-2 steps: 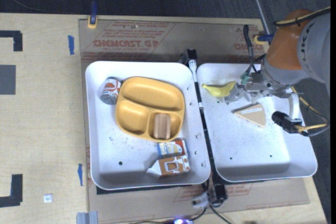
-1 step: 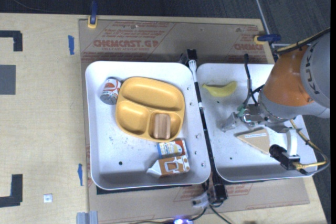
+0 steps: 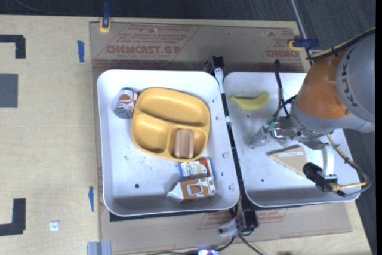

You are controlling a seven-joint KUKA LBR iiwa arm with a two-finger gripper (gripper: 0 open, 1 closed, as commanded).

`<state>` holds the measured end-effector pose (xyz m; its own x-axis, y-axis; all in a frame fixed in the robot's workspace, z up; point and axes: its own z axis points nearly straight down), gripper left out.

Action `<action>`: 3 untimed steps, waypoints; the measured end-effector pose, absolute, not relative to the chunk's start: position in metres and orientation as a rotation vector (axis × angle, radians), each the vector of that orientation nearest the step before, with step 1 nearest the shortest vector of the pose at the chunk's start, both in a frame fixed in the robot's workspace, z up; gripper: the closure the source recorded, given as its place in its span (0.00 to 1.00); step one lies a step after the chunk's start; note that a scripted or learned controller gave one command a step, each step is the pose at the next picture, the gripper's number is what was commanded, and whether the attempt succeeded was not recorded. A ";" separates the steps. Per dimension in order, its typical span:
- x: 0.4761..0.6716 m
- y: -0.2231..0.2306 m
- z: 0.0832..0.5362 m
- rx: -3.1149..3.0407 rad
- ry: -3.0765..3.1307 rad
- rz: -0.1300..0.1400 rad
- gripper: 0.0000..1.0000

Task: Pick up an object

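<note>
Our arm is reaching into the right bin [image 3: 262,188] from three o'clock, with the tool [image 3: 262,135] hovering low over the bin floor.

From the fixed overhead camera, we are seeing the tool's metal tip sitting near the middle of the right bin, but we cannot tell how wide it stands, and nothing is showing between its tips. A yellow banana [image 3: 250,101] is lying at about eleven o'clock from the tool, apart from it. A tan wedge [image 3: 291,158] is lying just at its five o'clock. In the left bin [image 3: 119,188] a yellow divided tray [image 3: 164,116] is holding a small brown block [image 3: 183,143] in its lower compartment; a can [image 3: 125,103] is touching the tray at nine o'clock, and a carton [image 3: 194,181] is lying at its six o'clock. Both bins are resting on the tabletop [image 3: 42,128].
</note>
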<state>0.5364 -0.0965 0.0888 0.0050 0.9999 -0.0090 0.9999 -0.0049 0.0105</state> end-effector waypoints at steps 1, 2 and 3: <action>0.545 -0.100 0.089 2.219 2.215 0.004 0.00; 0.547 -0.097 0.089 2.219 2.210 0.001 0.00; 0.551 -0.098 0.089 2.221 2.214 0.002 0.00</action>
